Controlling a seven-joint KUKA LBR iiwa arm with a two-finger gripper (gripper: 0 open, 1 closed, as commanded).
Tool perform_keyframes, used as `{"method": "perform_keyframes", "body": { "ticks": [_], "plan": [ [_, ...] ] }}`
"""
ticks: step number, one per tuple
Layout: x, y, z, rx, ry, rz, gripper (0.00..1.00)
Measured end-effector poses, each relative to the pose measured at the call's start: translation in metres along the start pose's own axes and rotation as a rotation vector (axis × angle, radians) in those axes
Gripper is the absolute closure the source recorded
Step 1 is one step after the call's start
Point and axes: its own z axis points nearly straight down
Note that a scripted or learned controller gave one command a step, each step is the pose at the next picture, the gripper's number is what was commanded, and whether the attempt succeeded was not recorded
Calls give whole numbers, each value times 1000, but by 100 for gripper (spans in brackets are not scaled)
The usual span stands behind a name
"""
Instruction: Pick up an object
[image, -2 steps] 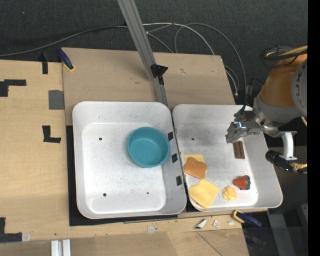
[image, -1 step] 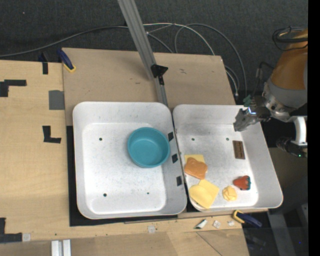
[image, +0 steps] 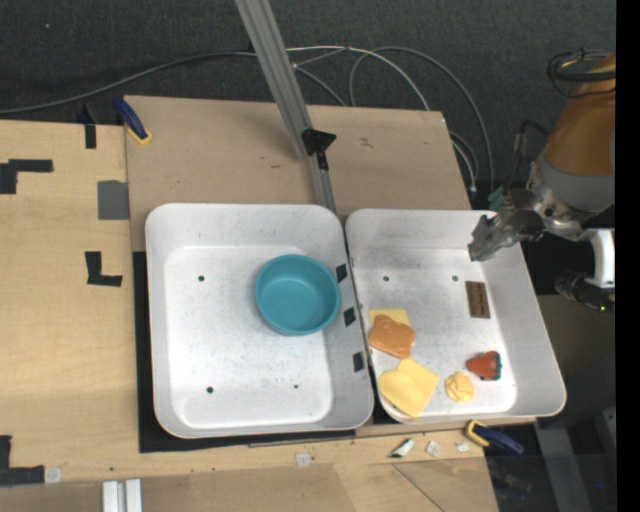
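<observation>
The right bin (image: 420, 245) holds several small food toys near its front: an orange bread-like piece (image: 391, 336), a yellow cheese-like slab (image: 407, 387), a small yellow lump (image: 459, 386), a red piece (image: 484, 365) and a thin brown bar (image: 477, 299). A blue bowl (image: 296, 293) sits in the left bin (image: 190, 330). My gripper (image: 490, 236) hangs over the right bin's far right edge, well behind the toys and above the brown bar. Nothing shows between its fingers.
A slanted metal pole (image: 290, 90) crosses above the bins' far side. Cables (image: 420, 70) loop on the dark floor behind. Blue-and-yellow clamps sit at the bench's far left corner (image: 133, 122) and front right (image: 492, 436).
</observation>
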Motion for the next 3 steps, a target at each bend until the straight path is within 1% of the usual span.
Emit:
{"method": "perform_keyframes", "body": {
  "ticks": [1,2,3],
  "plan": [
    [48,5,-3,0,1,-5,100],
    [97,1,10,2,1,-4,100],
    [150,-3,0,0,1,-6,100]
  ]
}}
